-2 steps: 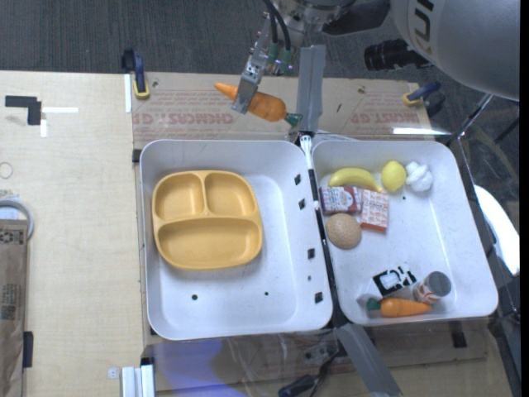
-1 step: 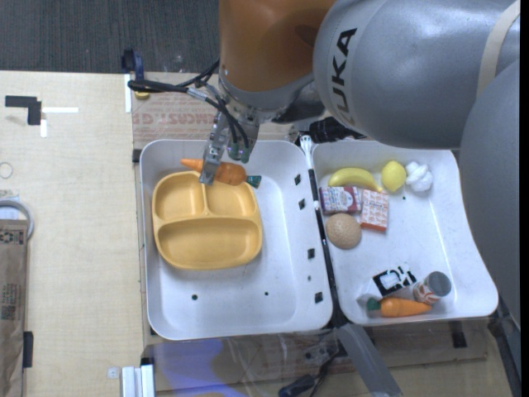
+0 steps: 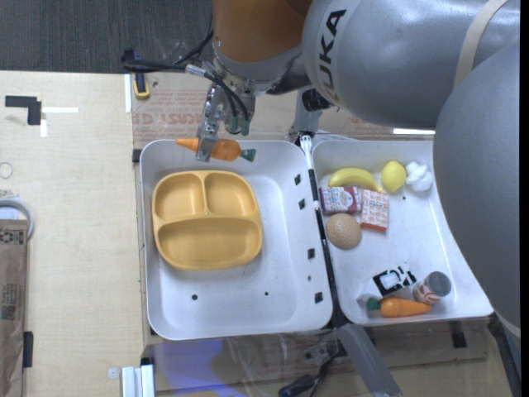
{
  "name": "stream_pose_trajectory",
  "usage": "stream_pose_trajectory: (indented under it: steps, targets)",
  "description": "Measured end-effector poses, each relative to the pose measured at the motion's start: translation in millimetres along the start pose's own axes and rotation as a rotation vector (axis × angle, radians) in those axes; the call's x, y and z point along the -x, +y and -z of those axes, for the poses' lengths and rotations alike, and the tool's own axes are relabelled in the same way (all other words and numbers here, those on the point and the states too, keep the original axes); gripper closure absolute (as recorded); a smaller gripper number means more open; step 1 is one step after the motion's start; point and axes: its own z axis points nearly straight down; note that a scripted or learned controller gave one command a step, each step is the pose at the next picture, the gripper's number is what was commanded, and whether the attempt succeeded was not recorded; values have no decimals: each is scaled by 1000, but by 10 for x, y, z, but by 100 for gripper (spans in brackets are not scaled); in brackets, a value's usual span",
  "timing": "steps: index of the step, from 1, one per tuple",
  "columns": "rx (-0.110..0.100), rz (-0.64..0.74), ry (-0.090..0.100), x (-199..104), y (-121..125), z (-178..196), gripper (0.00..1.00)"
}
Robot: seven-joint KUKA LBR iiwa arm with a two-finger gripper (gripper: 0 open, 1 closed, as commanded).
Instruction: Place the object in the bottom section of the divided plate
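The gripper (image 3: 208, 143) stood at the far rim of the left bin (image 3: 165, 304), its 2 fingers closed narrowly around a toy carrot (image 3: 216, 149) that lay level across the rim. Just below it sat the yellow divided plate (image 3: 207, 220), its wide bottom section bare. The right bin (image 3: 463, 246) held a banana (image 3: 354, 177), a lemon (image 3: 393, 174) and another carrot (image 3: 402, 307).

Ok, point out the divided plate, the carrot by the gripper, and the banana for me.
divided plate (image 3: 207, 246): camera view, floor of its large bottom section.
carrot (image 3: 221, 149): camera view, orange body, at the left bin's top edge.
banana (image 3: 353, 177): camera view, middle of its curve.
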Motion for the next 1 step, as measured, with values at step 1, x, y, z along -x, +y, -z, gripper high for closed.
stream_pose_trajectory:
  steps: [1]
  targets:
    - [0,0,0,1,0,1,0]
